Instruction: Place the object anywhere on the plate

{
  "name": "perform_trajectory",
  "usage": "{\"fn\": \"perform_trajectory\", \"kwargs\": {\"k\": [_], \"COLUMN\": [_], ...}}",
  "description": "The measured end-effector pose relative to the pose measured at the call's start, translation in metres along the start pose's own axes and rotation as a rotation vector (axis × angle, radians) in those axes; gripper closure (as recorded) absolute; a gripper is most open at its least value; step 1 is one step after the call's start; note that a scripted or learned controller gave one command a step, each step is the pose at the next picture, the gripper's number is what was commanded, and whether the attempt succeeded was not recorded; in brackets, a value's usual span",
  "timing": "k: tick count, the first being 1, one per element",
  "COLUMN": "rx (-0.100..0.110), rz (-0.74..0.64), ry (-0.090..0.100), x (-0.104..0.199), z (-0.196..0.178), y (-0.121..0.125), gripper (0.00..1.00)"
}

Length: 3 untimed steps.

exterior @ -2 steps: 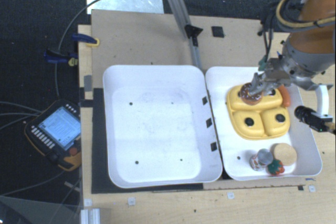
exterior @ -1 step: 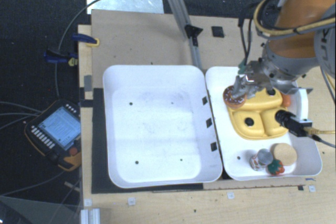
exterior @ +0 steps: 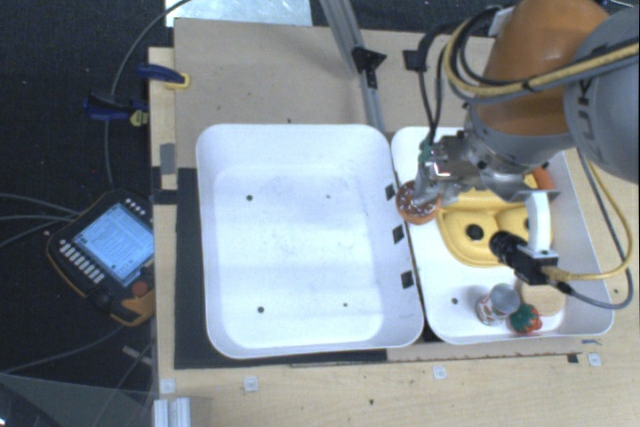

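Note:
A small brown ring-shaped object sits at the left edge of the right bin, against the wall shared with the left bin. My gripper hangs directly over it, its tip at the object's upper right side; whether it touches the object is not visible. The yellow plate lies in the middle of the right bin, just right of the brown object. The wrist and a black and white fitting on the arm cover part of the plate.
The left bin is a wide white tray. At the right bin's front lie a small silvery piece and a green and red piece. An orange item peeks out behind the wrist. Cables loop above.

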<state>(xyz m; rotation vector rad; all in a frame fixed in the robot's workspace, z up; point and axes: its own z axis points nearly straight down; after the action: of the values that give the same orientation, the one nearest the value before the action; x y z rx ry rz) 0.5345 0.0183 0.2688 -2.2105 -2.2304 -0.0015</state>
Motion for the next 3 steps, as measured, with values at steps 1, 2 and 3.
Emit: {"fn": "perform_trajectory", "kwargs": {"k": [1, 2, 3], "rx": [0.0, 0.0, 0.001], "rz": [0.0, -0.001, 0.001], "ry": [0.0, 0.0, 0.0], "x": [0.044, 0.095, 0.133], "z": [0.016, 0.016, 0.035], "y": [-0.004, -0.014, -0.029], "gripper": [1.0, 1.0, 1.0]}}
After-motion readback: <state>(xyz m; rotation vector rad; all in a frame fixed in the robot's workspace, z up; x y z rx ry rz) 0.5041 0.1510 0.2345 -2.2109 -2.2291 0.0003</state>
